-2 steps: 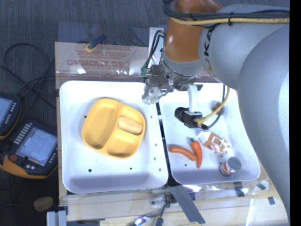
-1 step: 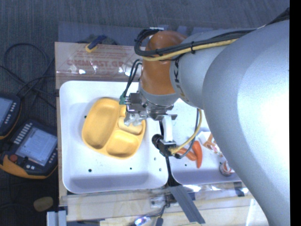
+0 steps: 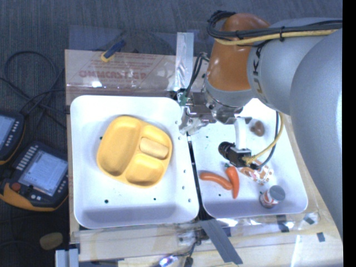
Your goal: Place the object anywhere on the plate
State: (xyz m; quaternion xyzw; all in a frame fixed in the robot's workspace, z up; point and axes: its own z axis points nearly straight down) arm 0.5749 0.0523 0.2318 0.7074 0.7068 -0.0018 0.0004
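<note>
A yellow plate [image 3: 119, 152] with several compartments lies in the left bin [image 3: 89, 202]. A tan, bread-like piece [image 3: 154, 147] rests in the plate's right-hand compartment. My gripper [image 3: 191, 120] hangs over the divider between the two bins, just right of the plate's upper right edge and apart from the tan piece. I see nothing in it. The grey arm with its orange band [image 3: 236, 54] reaches in from the upper right and hides part of the right bin.
The right bin [image 3: 295, 202] holds an orange sausage-shaped piece [image 3: 214, 178], a red-orange one [image 3: 233, 181], a brown lump [image 3: 257, 128], a small red-and-white item [image 3: 261, 174] and a little grey-topped can [image 3: 271, 196]. A clear plastic bag [image 3: 122, 71] lies behind the bins.
</note>
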